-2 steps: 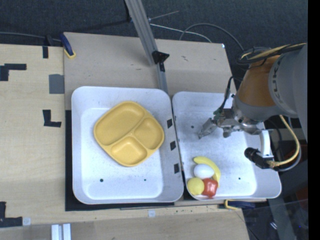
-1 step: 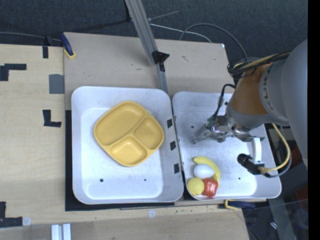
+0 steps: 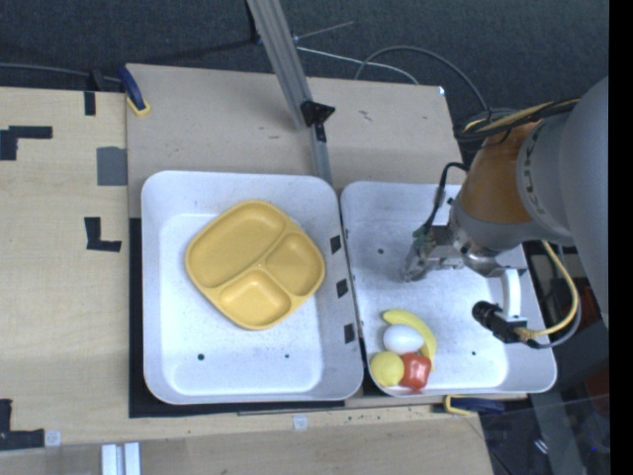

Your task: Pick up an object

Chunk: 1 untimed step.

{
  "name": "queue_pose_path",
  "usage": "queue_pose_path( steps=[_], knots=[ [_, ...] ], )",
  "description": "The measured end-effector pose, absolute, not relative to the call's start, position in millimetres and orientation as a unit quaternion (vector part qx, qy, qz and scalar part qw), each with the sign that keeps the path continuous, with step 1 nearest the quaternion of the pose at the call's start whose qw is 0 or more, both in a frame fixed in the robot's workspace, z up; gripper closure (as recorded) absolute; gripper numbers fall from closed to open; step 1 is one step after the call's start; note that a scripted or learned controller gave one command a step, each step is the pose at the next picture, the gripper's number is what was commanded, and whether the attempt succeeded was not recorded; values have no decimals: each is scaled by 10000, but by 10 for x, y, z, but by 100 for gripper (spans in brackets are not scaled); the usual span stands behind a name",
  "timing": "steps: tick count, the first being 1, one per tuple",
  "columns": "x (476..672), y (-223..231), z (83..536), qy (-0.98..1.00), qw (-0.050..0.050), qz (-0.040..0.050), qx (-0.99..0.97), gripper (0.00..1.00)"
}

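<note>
Claw (image 3: 420,265) hangs low over the right bin (image 3: 381,216), approx. centre; can't tell its state. Small objs, banana (image 3: 415,325), white egg (image 3: 401,339), sit at 6 o'clock; yellow tray (image 3: 255,263) fills left bin (image 3: 168,364).

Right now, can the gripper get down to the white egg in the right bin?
Probably yes: the gripper hangs over the same bin, with bare floor between it and the white egg, though the banana hugs the egg.

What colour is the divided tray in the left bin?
Yellow: the three-compartment plastic tray shows best in the camera view.
</note>
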<state>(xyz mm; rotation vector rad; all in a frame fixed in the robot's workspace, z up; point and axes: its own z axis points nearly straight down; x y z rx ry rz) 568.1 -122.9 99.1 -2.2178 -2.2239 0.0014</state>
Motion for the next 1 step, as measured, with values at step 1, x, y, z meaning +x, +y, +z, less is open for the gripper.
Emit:
queue_pose_path(
  steps=[1],
  knots=[
    [5708, -1261, 1418, -7075, -9, -7, -7067, 100]
  ],
)
